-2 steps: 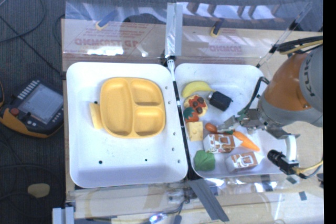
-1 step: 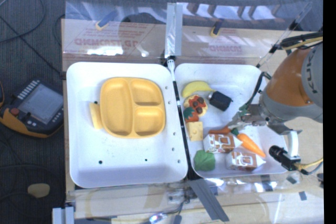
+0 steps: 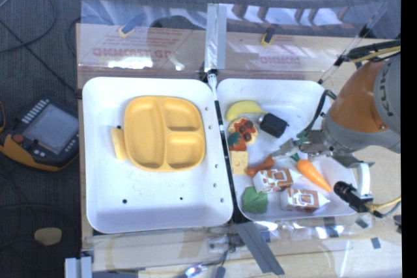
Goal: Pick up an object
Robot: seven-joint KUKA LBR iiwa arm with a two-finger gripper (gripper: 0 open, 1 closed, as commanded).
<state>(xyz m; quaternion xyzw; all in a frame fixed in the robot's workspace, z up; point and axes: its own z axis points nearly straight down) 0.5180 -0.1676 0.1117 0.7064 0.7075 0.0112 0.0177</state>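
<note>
Overhead, two shallow white bins sit side by side on the bench, the left bin [image 3: 98, 205] and the right bin [image 3: 287, 89] meeting along a central divider. Lying in the middle of the left bin is a yellow divided tray [image 3: 163, 131] with three compartments, and a small yellow piece [image 3: 118, 144] touches its left edge.

All the loose items are in the right bin. Near its top left corner lies a banana [image 3: 242, 109], and just below it a round piece with red and dark spots [image 3: 244, 129]. A black block [image 3: 273, 124] rests just right of those, toward the middle of the bin. Against the left wall sits a pale yellow cheese-like slab [image 3: 238, 160], with a small orange-red piece [image 3: 262, 165] just beside it. A carrot [image 3: 313, 174] lies tilted near the right side, its green top pointing up-left. Along the bottom edge are a green leafy item [image 3: 255, 200] in the left corner and two small cartons, one carton [image 3: 274, 180] above and another carton [image 3: 303, 199] to its right.

Reaching in from the right, the grey arm with its orange band [image 3: 358, 107] hangs over the right part of this bin. The gripper [image 3: 306, 143] sits just above the carrot's green top, and whether it is open or closed cannot be made out; nothing is visibly held
</note>
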